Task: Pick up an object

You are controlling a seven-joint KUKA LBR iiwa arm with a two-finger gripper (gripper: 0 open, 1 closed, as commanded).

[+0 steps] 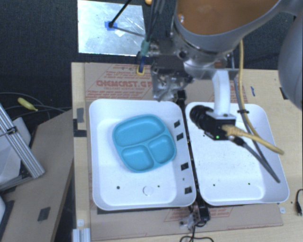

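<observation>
A light blue plate [144, 142] with three compartments lies flat in the left white bin [105, 191], a little back of its middle. My gripper [169, 92] hangs above the back edge of the bench, over the seam between the two bins and just behind the plate's far right corner. It stands apart from the plate, and nothing shows in it. The grey arm with its orange band [213, 14] fills the top of the view.
The right white bin [236, 179] shows a speckled floor. A black camera unit [212, 124] on a white bracket, with a yellow cable [258, 139], hangs over the right bin's back left. Cardboard [118, 82] lies beneath both bins.
</observation>
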